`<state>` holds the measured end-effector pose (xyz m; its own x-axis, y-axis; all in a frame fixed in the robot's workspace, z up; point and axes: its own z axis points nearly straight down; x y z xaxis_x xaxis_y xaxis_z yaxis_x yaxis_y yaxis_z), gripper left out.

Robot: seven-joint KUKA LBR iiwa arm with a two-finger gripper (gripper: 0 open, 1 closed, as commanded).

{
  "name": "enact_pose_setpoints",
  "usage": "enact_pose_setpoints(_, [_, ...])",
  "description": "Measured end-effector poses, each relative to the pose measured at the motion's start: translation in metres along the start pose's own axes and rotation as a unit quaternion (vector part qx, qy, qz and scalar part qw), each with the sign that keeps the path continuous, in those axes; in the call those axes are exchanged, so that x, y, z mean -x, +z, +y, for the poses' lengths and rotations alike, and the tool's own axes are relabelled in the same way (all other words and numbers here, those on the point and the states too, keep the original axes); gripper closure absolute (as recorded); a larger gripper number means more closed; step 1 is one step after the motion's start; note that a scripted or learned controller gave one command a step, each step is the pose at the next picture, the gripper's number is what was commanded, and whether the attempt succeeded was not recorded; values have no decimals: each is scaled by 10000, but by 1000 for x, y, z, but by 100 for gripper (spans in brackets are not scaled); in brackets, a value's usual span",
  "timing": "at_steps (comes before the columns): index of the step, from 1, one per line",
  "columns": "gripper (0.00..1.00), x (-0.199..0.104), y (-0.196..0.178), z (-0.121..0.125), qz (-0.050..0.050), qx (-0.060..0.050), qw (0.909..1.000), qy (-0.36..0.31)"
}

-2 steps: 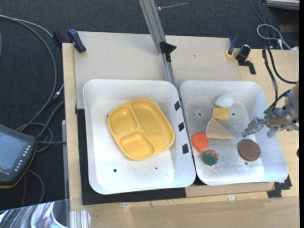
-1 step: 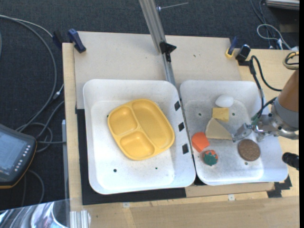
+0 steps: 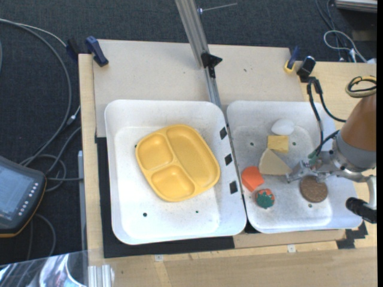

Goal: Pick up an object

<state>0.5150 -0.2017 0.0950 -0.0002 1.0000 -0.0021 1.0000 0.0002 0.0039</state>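
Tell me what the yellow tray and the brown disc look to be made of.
Yellow tray: likely moulded plastic, smooth with a slight sheen, one even colour, rounded dividers between three compartments. Brown disc: unclear; matte, speckled surface suggests cork or a foam toy cookie, but it is too small to be sure.

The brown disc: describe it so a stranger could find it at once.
Start at the right-hand white bin, where the small items lie. Go to its right side, just below the gripper: the brown disc lies flat there. It is the one round, dark brown piece; its neighbours are tan, white, orange or green.
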Motion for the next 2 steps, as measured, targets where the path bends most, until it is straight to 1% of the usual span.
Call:
enact_pose_setpoints(1, [100, -1, -13, 2, 0, 30, 10000, -5])
enact_pose_setpoints(2, [100, 9, -72, 3, -6, 16, 10000, -2])
